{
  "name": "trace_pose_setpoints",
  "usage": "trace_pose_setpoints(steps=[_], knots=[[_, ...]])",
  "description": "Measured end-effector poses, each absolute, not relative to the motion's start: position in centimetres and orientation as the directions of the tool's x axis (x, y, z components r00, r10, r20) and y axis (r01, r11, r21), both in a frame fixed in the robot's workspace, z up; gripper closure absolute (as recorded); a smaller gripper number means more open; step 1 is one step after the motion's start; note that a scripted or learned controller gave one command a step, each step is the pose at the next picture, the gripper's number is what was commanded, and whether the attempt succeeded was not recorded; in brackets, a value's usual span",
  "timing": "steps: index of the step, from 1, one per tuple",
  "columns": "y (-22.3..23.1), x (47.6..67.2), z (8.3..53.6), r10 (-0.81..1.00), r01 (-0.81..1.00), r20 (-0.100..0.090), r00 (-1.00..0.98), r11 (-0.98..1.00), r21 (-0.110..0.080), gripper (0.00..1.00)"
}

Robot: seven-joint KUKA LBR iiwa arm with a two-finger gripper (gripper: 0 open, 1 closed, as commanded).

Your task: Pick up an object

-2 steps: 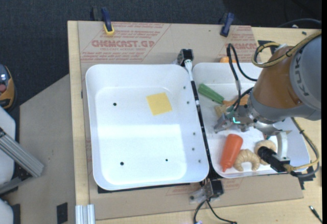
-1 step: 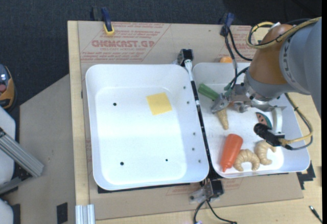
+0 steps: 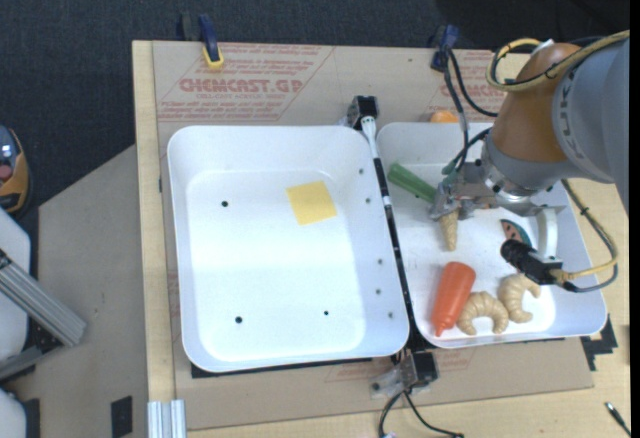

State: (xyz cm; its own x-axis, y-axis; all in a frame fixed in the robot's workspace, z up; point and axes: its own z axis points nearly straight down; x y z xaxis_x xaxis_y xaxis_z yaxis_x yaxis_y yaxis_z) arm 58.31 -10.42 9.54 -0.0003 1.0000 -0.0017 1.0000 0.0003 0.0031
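You see two white bins on the worktop [image 3: 250, 86]. The left bin [image 3: 200, 256] contains one flat yellow square [image 3: 311, 202], lying near its far middle. The right bin [image 3: 575, 316] contains a green piece [image 3: 410, 180], a pale cone-shaped item [image 3: 450, 229], an orange carrot [image 3: 451, 294] and two tan croissant shapes [image 3: 498, 306] close together at the near side; a small orange thing [image 3: 443, 116] sits at the far edge, hard to identify. The tool [image 3: 452, 198] is low over the right bin, just above the pale cone, but the wrist covers it, so you cannot tell how it stands or whether it grips something. The worktop board carries red mirrored print, roughly "CHEMCAST GP".
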Motion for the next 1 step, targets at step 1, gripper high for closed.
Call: trace_pose_setpoints(steps=[1], knots=[[-4.12,65.97,19.20,1.000,1.000,0.000,-0.009,0.009,0.016,1.00]])
